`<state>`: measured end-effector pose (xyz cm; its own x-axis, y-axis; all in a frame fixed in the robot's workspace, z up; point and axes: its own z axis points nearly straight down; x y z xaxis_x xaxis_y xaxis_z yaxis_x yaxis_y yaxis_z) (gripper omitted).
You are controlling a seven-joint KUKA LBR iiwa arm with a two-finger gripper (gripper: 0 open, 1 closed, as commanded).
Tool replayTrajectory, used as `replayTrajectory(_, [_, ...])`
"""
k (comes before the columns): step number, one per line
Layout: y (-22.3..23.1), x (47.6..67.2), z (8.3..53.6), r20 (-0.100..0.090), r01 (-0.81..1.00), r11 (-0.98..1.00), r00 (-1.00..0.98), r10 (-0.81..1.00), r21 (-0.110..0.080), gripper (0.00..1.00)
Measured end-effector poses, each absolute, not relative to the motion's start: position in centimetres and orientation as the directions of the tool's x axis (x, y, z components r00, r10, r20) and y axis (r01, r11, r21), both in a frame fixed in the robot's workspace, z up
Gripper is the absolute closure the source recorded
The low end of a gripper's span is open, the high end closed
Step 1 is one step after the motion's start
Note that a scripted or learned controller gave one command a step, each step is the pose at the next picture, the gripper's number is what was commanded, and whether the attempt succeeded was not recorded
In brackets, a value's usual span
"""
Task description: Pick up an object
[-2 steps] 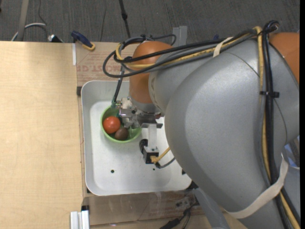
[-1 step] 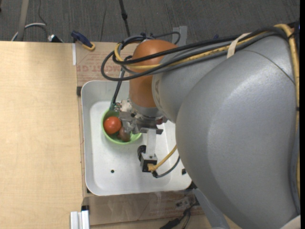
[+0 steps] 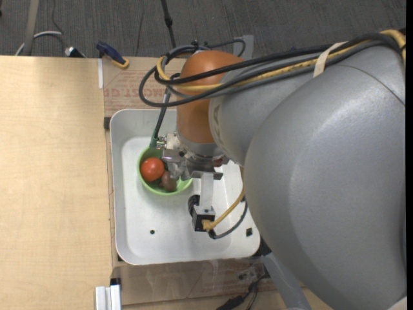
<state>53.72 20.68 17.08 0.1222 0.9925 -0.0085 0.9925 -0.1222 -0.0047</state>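
Note:
A green bowl (image 3: 150, 185) sits in the left part of the white bin (image 3: 132, 237). In it lie a red round object (image 3: 152, 168) and a brown one (image 3: 169, 182) beside it. My gripper (image 3: 175, 170) hangs over the bowl's right side, right by the brown object, under the orange band (image 3: 206, 76) of the arm. The arm's grey body covers the bin's right half.
A light wooden board (image 3: 51, 173) lies left of the bin. A small black speck (image 3: 152, 232) sits on the bin floor near the front. Cables loop around the wrist, and a blue clamp (image 3: 111, 54) lies at the back.

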Motion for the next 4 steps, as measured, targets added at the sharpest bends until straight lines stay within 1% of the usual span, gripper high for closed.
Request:
replayTrajectory(1, [20.6, 53.7, 17.8, -0.013, 0.993, -0.121, 0.121, 0.993, -0.007, 1.00])
replayTrajectory(2, [22.8, 51.0, 21.7, -0.003, 1.000, 0.014, -0.014, 1.000, -0.001, 1.00])
replayTrajectory(3, [22.7, 51.1, 22.5, -0.006, 1.000, 0.014, -0.014, 1.000, -0.003, 1.00])
replayTrajectory(4, [22.7, 51.1, 22.5, -0.007, 1.000, 0.014, -0.014, 1.000, -0.003, 0.00])
